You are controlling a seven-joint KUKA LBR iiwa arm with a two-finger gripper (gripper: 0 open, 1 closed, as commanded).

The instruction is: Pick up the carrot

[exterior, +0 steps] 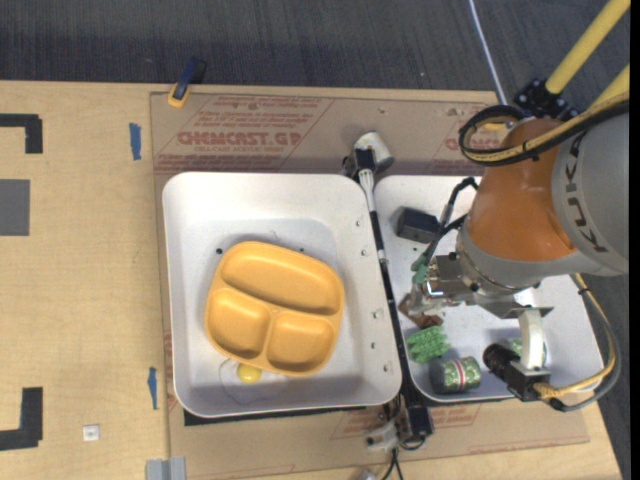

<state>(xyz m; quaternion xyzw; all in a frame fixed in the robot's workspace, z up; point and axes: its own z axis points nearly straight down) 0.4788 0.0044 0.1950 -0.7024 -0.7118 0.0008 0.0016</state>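
The arm [520, 208] is reaching in from the right and hanging over the right bin [425, 193], its orange band sitting high above the tray floor. The claw [432, 290] is hovering low near that bin's left wall, and from up here I cannot tell whether it is open or closed. As for the carrot, a small reddish-brown piece [428, 316] is peeking out just beneath the claw, but it is too small and too shadowed for me to call it the carrot.

Just below that, a green toy [427, 344] is lying on the bin floor, and a little green can [457, 372] is lying on its side right beside it, near the front edge. A dark block [415, 224] is sitting toward the back of the same bin, apart from the claw.

Over in the left bin [190, 268], a big yellow divided plate [275, 308] is lying face down across the middle, and a small yellow bit [248, 373] is poking out at its front edge.
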